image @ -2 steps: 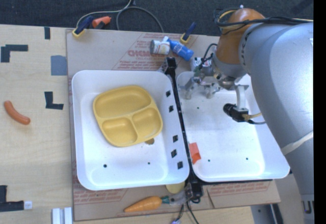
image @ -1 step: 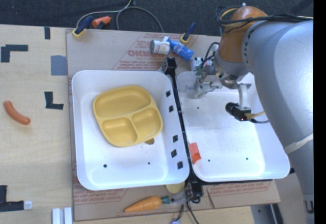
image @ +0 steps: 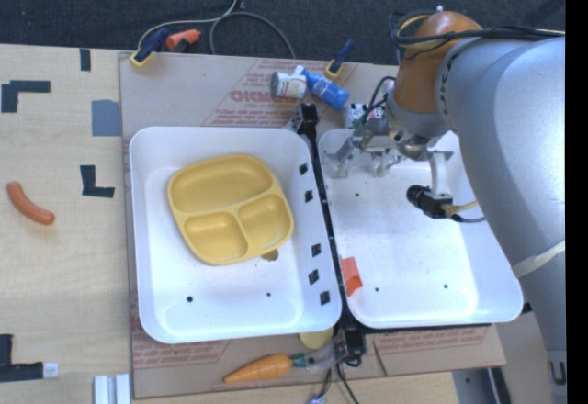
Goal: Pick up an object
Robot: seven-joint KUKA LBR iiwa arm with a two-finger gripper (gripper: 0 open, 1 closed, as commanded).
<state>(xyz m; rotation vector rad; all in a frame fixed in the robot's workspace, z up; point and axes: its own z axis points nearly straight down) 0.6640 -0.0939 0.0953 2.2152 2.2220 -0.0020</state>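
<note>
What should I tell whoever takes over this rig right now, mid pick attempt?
Gripper: low over the back left corner of the right bin; nothing visible between its fingers.
Things: yellow divided plate lies flat in the left bin. Carrot sits on the bench in front of the bins, sausage on the bench far left, blue-and-white bottle behind the bins.
Done: nothing picked yet.
Left: grasp and lift an object.

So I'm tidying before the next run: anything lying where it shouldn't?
Yes. A carrot lies on the cardboard below the left bin, a sausage sits far left on the wooden bench, and a small bottle lies toppled behind the bins.
</note>
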